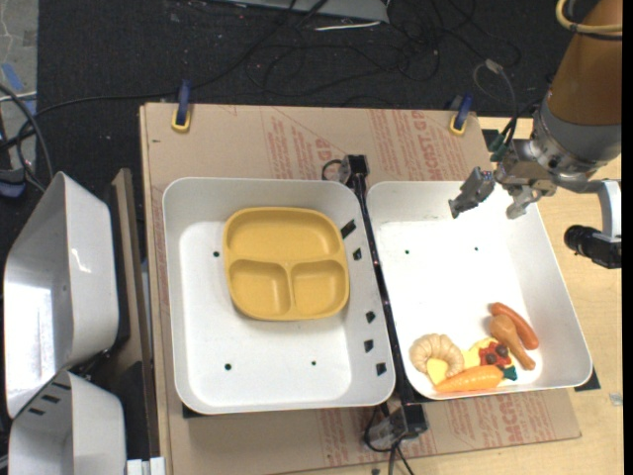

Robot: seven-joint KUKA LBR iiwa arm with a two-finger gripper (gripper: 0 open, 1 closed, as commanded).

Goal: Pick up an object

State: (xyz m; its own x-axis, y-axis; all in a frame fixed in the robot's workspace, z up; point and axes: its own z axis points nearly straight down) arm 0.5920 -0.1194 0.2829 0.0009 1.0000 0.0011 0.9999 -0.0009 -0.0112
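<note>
- Camera view, the step in hand: the gripper (492,196) hangs over the far edge of the right bin (435,265), its two fingers (467,198) spread apart with nothing between them. I judge this the approach stage of the pick; nothing is grasped yet.
- Camera view, where the task's things lie: a cluster of toy food (477,352) sits in the near corner of the right bin, well apart from the gripper. It takes in a pale shrimp-like piece (437,349), an orange carrot (469,379), an orange-red sausage (514,325) and some small bright bits between them that are too small to name.
- Camera view, what the next move calls for: the arm would need to travel toward the near side of the bin, set the spread fingers above one piece, then lower and close. The pieces touch or crowd each other, so the sausage at the outer edge of the cluster looks the easiest to isolate.
- Camera view, the other container: the left bin (193,295) holds a yellow divided tray (287,262) with three compartments, all bare, lying flat near the bin's middle.
- Both bins rest on a cardboard sheet (267,137) covering the tabletop.
</note>
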